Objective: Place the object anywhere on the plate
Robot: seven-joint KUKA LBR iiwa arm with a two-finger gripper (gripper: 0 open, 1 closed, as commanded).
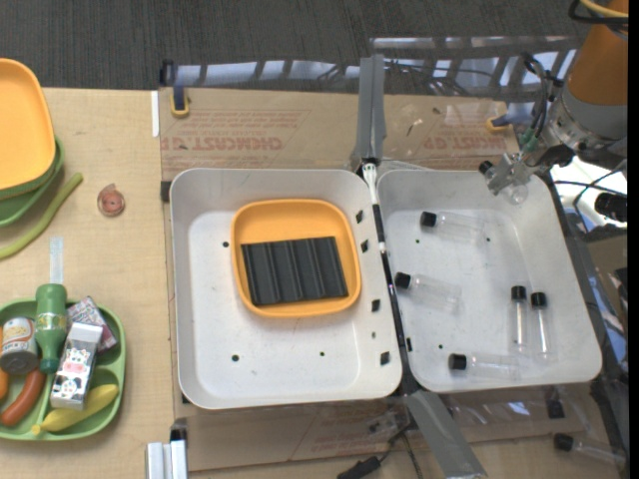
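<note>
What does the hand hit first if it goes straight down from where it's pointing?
Likely the bare floor of the right bin near its far corner. The hand hangs over that corner; the nearest vial lies off to the side. Depth unclear.

Left bin (200, 297) carries an orange plate (296, 223) with a dark ribbed insert (296, 271). Right bin (569, 347) holds five clear black-capped vials (519, 319), lying scattered. Gripper (511, 176) hovers at the right bin's 1 o'clock corner.

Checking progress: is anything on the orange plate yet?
Yes: a dark ribbed slab lies flat on the orange plate in the left bin.
</note>
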